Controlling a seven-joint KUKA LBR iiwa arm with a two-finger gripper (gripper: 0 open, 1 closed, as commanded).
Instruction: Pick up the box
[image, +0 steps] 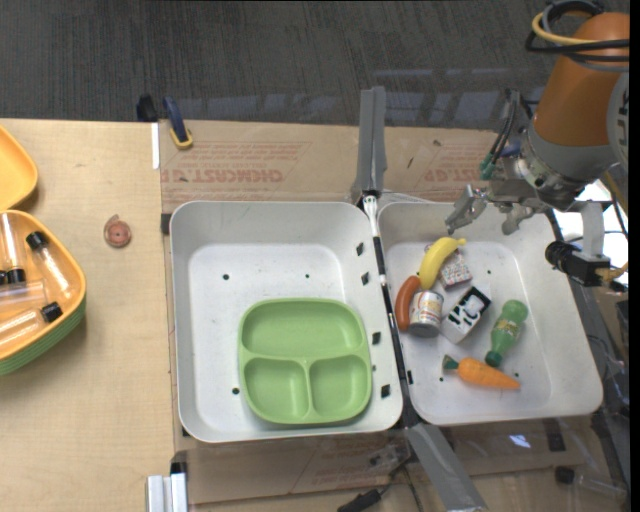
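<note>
Over the far right corner of the right bin (580, 395), the grey arm with its orange band (585, 65) reaches in from the right, and its end effector (492, 212) hangs above the bin's back rim. Two thin fingers (465, 210) splay apart there, well spread, with nothing between them. It is clear of every object in the bin and touches none of them.

Lower in the same bin lies the box (467, 312), a small black-and-white carton, tilted, near the middle of the bin floor. A metal can (427, 312) stands just to its left, touching or nearly touching it. A red sausage-shaped item (405, 300) curves along the can's left side, close to the bin's left wall. A yellow banana (438, 260) lies behind the can, and a small red-and-white packet (457, 270) sits just beside the banana's lower end, behind the box. A green bottle (506, 332) lies on its side to the right of the box, near it. An orange carrot (483, 375) rests in front of the box and bottle, toward the front rim.

The left bin (200, 250) holds a green divided plate (305, 360) with three compartments, set toward its front.

On the worktop (80, 420) at far left sits a yellow tray (70, 280) with small vials, and a small round reddish disc (118, 233) lies near it.
</note>
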